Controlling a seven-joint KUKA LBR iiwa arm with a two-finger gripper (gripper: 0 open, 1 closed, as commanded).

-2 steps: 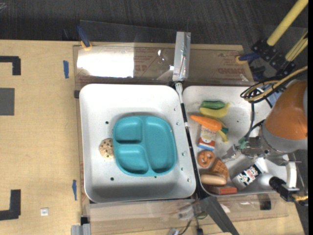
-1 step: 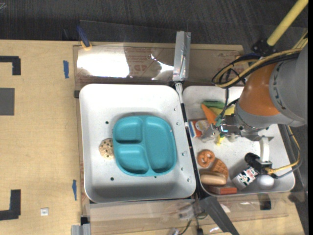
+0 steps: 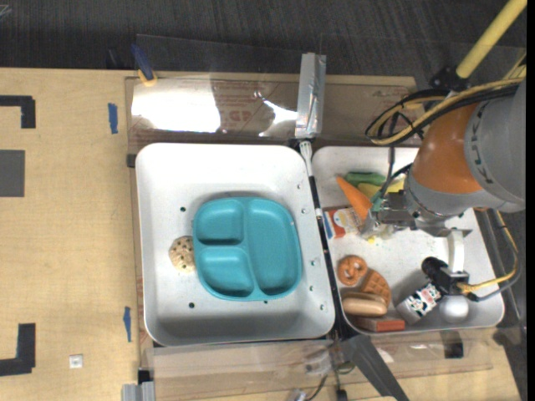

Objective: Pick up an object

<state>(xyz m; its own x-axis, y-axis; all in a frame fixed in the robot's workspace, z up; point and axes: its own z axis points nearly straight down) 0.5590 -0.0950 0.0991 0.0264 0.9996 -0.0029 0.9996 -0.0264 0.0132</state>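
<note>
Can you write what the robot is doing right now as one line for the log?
arm: over right bin | tool: low beside carrot | grip: cannot tell | left bin: teal divided plate, cookie

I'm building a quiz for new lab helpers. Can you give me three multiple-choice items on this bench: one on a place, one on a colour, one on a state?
1. Where does the cookie lie?
A. In the left bin, beside the plate
B. On the plate
C. In the right bin

2. What colour is the plate?
A. Red
B. Teal
C. Yellow

3. Which way up is the plate?
A. Upside down
B. On its edge
C. Flat, compartments up

Answers: 1 A, the cookie sits by the plate's left rim; 2 B, it is teal; 3 C, three hollows face the camera.
</note>
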